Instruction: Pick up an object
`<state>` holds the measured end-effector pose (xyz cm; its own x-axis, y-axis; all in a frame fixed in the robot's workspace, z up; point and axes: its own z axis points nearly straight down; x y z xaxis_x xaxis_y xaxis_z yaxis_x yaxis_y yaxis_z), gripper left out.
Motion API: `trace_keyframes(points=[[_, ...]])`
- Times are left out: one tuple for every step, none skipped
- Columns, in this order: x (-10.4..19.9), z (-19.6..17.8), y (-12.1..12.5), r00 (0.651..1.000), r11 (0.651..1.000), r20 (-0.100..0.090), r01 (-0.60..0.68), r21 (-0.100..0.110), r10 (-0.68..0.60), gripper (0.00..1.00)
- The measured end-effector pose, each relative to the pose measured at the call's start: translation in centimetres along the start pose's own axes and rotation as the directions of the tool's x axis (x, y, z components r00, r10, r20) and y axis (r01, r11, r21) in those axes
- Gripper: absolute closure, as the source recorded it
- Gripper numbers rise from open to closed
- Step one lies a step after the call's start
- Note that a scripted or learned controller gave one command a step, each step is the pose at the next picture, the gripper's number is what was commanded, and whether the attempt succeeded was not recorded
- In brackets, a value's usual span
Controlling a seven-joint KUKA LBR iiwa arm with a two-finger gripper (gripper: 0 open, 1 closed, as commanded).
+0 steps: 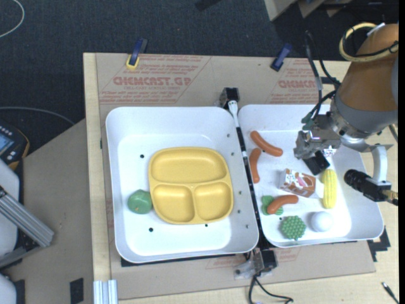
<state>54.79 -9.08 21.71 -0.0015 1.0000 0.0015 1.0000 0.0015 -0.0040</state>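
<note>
Broccoli (292, 227) lies below hand (314, 152).

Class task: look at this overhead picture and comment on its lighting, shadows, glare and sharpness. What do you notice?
Camera view: even, soft lighting with faint shadows; mild glare on the white bins; the yellow tray and corn look fairly sharp; the gripper reads dark and cluttered, its details hard to make out.

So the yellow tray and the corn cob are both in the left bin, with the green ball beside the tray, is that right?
Not quite. The camera view shows the corn cob in the right bin, near the gripper. The yellow tray is in the left bin, with the green ball beside it.
</note>
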Motion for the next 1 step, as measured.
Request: trace_keyframes(points=[[-0.57, -0.98, -0.17, 1.0, 1.0, 0.002, -0.002, -0.007, 0.002, 1.0]])
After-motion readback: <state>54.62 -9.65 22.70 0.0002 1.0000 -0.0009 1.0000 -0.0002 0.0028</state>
